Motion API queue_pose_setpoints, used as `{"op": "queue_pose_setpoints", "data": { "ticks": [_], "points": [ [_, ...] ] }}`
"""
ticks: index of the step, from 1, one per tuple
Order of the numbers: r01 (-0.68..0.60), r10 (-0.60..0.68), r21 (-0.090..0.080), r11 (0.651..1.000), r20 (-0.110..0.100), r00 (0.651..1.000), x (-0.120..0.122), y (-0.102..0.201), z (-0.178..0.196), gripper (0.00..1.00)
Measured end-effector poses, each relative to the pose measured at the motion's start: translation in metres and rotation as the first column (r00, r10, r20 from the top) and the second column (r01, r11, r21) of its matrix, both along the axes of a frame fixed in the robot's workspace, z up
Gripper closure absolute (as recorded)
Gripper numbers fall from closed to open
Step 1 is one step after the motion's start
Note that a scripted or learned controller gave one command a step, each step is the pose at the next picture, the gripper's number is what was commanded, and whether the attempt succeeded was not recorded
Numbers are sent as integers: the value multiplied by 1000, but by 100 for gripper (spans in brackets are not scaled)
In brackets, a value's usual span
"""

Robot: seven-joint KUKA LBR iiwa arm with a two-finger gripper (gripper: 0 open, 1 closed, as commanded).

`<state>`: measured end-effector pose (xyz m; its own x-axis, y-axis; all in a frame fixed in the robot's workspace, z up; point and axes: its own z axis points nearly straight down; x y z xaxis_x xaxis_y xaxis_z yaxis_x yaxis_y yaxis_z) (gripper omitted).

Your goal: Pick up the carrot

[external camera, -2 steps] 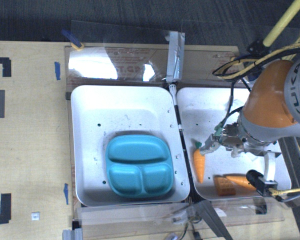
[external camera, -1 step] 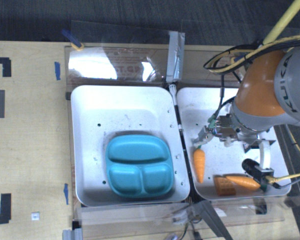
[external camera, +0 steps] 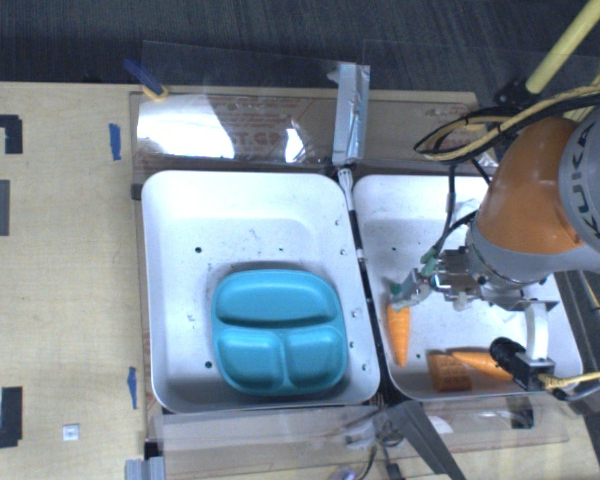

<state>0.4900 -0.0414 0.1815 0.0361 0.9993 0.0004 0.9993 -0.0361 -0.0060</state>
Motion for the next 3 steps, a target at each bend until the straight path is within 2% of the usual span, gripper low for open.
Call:
{"op": "queue_pose_setpoints", "data": {
  "ticks": [1,2,3],
  "points": [
    [-97,97,-1,995,7,995,28,-44,-82,0],
    [-263,263,10,965,10,965,35,-118,-95,0],
    [-100,99,2,995,15,995,-4,-141,-95,0]
  ]
}}
